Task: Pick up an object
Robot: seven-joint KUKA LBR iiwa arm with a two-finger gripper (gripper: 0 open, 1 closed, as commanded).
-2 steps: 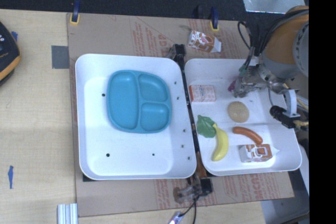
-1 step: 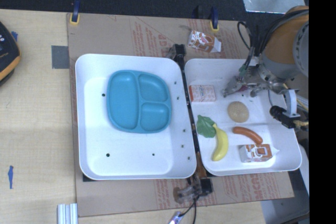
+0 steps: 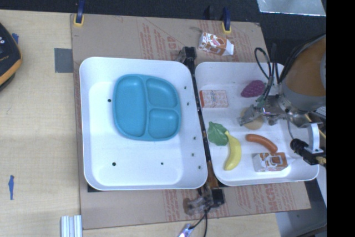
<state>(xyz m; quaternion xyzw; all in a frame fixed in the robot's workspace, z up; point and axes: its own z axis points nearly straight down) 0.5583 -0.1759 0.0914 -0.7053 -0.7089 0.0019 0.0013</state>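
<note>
Gripper low in right bin, arm reaching in from the right w/ orange band above wrist. Can't tell its state from this slanted view, or whether it has hold of anything; a pale rounded bit just under its tip, too small to ID.

No specific target named, so candidates = items in right bin. Nearest: purple lumpy piece just above the gripper; orange sausage just below. Further off: small carton to upper left, second carton near bottom rim, green leafy item touching yellow banana toward the divider.

Judgement, how to do it well: pick an isolated item, approach straight down, straddle the short axis. Sausage looks best: smooth, slim cylinder, apart from neighbours. Avoid banana/green pair, since contact btwn them could drag both. Cartons lie flat, so edges are hard to get under.

Textures: toys look like glossy hard plastic, prob. slippery; cartons printed, boxy. Bins shallow, white, smooth, rounded corners.

Left bin holds blue divided plate, three compartments, matte. Another carton lies outside on the brown cardboard above the bins.
</note>
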